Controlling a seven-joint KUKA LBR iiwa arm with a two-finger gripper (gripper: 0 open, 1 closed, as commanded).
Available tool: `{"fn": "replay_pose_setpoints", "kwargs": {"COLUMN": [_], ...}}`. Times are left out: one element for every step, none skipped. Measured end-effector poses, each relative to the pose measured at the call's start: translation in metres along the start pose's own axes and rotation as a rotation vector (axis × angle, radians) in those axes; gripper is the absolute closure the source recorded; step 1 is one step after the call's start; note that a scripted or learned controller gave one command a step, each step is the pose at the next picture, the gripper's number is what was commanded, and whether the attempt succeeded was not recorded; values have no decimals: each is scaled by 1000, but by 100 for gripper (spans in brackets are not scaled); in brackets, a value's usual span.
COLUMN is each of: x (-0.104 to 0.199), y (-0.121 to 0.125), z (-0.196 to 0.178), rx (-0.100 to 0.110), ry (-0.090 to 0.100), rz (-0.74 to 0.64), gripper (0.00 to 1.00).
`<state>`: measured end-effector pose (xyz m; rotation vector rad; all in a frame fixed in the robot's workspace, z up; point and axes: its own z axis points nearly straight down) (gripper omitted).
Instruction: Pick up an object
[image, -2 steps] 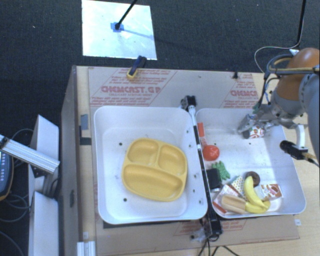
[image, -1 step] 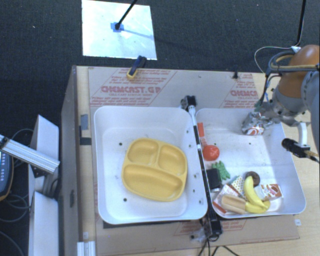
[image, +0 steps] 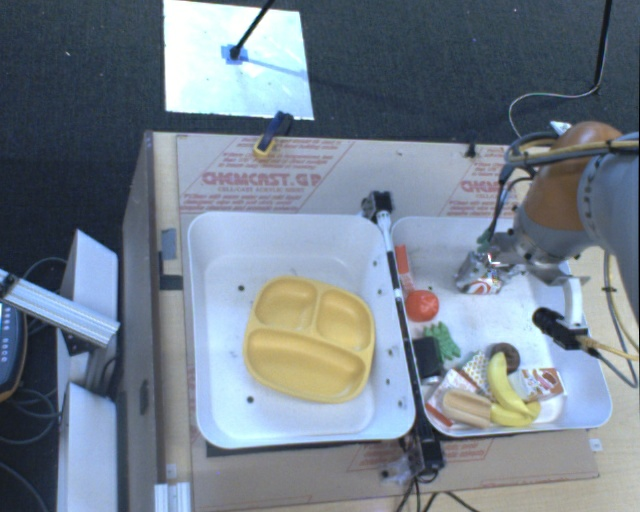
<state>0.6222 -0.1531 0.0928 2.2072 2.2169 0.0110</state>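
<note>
A cardboard-covered bench (image: 300, 165) carried two shallow white bins side by side. The left bin (image: 220, 300) held a yellow divided tray (image: 310, 338), lying flat near its middle. The grey arm (image: 590, 195), its orange band above the wrist, reached in from the right over the far part of the right bin (image: 590, 395), and its gripper (image: 480, 272) sat low over that bin's upper middle — right at a small silver-and-orange object (image: 482, 284); whether the fingers stood apart or closed, and whether they held that object, could not be told from this angle.

The rest of the pickable items lay toward the right bin's near end: a yellow banana (image: 508, 392) beside a brown doughnut-like piece (image: 506, 354), a bread roll (image: 466, 408) in the near corner, a red tomato (image: 422, 305) by the dividing wall, and a green leafy piece (image: 444, 342) just below it.
</note>
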Motion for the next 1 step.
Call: {"fn": "replay_pose_setpoints", "kwargs": {"x": [79], "y": [-38], "z": [-94], "rx": [9], "ry": [5], "rz": [0], "gripper": [100]}}
